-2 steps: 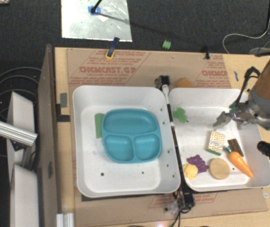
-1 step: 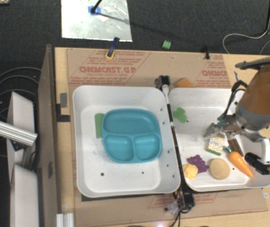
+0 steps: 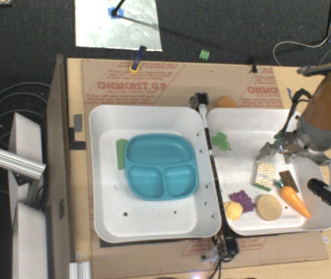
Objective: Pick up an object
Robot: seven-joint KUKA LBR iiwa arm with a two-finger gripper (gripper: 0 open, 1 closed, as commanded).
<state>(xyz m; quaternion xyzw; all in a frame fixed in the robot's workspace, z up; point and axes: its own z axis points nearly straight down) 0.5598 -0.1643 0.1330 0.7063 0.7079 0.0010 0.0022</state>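
Note:
My gripper hangs over the right bin, just above a small patterned packet. Right of the packet lies a brown bar, with an orange carrot below it. A round tan bun, purple grapes and a yellow piece sit along the bin's front. Near the bin's left wall rests a green leafy toy. I see nothing held in the gripper.
The left bin holds a teal divided plate with a green strip beside it. An orange item lies on the cardboard behind the bins. The arm's grey and orange wrist rises over the right bin's far right side.

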